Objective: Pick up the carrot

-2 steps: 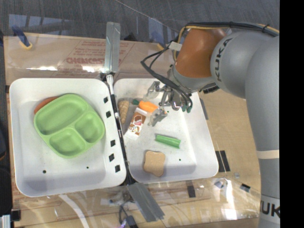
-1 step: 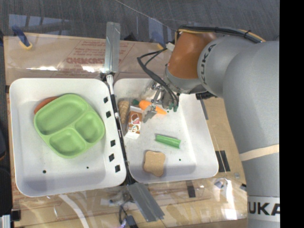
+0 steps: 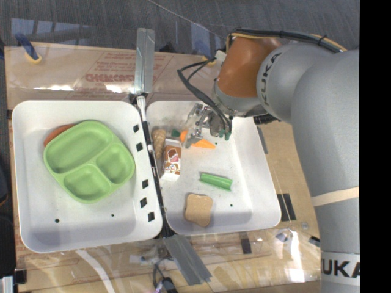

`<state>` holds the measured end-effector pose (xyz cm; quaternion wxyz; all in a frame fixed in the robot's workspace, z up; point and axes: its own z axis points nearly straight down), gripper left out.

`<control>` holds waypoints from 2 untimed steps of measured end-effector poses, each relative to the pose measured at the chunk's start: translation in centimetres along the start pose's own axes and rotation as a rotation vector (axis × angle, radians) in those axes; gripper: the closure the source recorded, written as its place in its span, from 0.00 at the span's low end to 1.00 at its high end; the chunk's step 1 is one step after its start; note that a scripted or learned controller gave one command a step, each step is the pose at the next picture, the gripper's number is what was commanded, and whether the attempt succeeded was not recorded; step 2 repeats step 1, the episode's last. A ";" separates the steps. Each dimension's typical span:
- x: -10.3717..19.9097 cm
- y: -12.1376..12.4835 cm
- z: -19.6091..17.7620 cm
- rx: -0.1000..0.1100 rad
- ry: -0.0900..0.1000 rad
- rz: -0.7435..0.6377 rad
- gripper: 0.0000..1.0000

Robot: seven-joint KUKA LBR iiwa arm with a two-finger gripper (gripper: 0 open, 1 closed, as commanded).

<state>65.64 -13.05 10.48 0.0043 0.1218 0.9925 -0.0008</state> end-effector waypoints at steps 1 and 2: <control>2.0 7.0 -10.7 -0.004 -0.006 0.000 1.00; 2.0 7.0 -10.7 -0.004 -0.006 0.000 1.00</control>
